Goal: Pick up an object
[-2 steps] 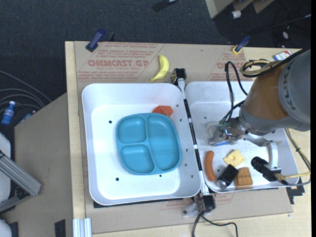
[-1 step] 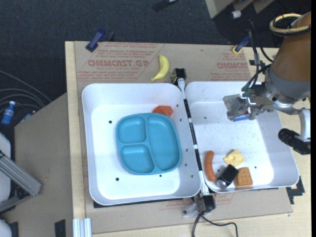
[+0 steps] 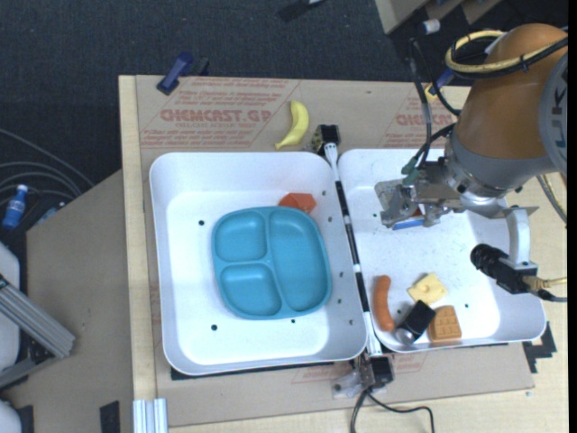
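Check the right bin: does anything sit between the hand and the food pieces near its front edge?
Nothing visible does. The hand is over the right bin; bare white floor separates it from the sausage, the yellow piece and the waffle.

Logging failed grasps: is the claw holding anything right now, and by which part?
Cannot be told. The claw hangs over the right bin, with something blue at its tip.

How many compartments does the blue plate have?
3. The blue plate in the left bin has one long compartment down its right side, one at upper left, and one at lower left.
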Controlling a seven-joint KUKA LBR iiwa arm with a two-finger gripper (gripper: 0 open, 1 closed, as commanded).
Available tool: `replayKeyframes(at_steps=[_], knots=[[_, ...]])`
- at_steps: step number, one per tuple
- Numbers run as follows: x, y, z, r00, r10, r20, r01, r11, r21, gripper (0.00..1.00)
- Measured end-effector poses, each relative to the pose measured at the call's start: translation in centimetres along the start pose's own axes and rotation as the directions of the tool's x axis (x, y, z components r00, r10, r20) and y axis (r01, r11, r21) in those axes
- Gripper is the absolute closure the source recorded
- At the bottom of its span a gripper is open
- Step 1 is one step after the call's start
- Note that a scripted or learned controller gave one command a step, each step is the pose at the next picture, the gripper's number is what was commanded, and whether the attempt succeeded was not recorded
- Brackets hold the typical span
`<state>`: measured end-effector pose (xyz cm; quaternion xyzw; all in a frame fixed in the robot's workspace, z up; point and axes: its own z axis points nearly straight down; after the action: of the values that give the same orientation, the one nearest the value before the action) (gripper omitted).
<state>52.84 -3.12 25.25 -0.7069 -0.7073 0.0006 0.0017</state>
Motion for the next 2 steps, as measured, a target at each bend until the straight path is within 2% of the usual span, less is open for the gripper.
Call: replayKeyframes(at_steps=[1,2], knots=[[0.5,-5.0,-1.3,1.000,0.001,0.000,-0.001,1.000,0.001,1.00],[-3.5,-1.8,-1.1,1.000,0.001,0.003,-0.001,1.000,-0.005,1.00]])
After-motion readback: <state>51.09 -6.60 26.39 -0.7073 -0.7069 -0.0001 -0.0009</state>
